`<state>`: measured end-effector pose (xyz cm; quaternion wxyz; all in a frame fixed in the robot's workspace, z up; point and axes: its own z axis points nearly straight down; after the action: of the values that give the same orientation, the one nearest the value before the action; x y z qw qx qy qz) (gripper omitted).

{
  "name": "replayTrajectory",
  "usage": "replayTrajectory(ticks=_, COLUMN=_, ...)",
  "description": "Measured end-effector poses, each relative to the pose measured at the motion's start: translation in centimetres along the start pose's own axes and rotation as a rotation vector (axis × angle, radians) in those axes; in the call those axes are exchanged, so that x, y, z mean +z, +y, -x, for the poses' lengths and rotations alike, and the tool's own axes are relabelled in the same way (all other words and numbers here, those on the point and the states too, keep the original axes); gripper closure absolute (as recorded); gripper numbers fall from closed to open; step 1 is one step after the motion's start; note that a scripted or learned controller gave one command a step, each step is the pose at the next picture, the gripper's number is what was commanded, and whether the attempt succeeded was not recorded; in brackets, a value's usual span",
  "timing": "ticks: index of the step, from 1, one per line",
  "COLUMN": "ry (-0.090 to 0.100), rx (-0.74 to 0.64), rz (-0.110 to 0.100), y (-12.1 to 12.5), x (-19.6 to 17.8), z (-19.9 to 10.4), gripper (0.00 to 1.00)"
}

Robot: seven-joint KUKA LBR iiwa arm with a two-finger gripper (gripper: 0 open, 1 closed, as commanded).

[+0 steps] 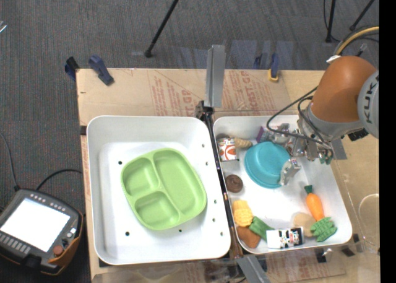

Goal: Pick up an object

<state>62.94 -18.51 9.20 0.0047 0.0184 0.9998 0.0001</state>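
Blue bowl (267, 164) probably light, stiff, slick (thin rim at 3 o'clock best); gripper (289, 170) jaws there, state untellable.

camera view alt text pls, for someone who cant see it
Overhead view of a grey and orange robot arm reaching from the right, its gripper at the edge of a blue bowl in the right white bin, among toy foods including a carrot and corn. The left white bin holds a green divided plate.
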Motion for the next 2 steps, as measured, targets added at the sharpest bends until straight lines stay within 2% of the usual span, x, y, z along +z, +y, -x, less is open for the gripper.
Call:
replayTrajectory(ticks=1, ry=0.002, rx=0.039, rz=-0.002, y=7.1, x=0.0, z=-0.6, gripper=0.00)
replayTrajectory(ticks=2, ry=0.001, rx=0.128, rz=-0.002, y=-0.6, x=0.0, z=-0.6, gripper=0.00)
